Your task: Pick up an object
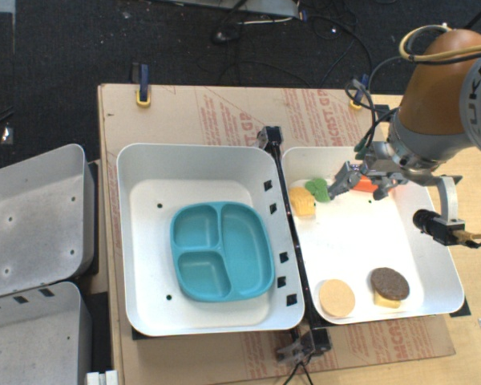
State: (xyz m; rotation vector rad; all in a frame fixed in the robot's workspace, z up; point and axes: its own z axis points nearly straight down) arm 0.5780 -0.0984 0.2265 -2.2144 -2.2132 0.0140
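Down at the near edge of the right bin [433,295] sit two round pieces: a pale tan disc [337,297], flat and biscuit-like, and just beside it a dark brown disc [390,282] stacked on a yellowish base, rough-looking on top. Both lie well apart from the action further back.

Up at the far end of that bin the arm [441,87] reaches in, orange band showing above the grey wrist, and the gripper [346,180] hangs low over a little cluster of objects. Its dark fingers look parted, with nothing visibly caught between them. Just beside the fingertips lies a green piece [317,189], leafy and soft in outline, touching a yellow-orange lump [303,202] with a rounded, bun-like shape. Something red-orange [364,186] peeks out under the gripper body; what it is, I cannot tell.

Over in the left bin [144,215] rests a teal plate [222,250], smooth plastic with three compartments, none of them holding anything.

By my reckoning the step in hand is the descent onto a target, most likely the green piece. To do it well, the fingers should straddle one object alone and drop squarely over its middle. The green and yellow items touch, so a sloppy close could nudge one aside or pinch both. Soft toy food may also squash and slip, so a centred, deep grasp looks safest before any lift.
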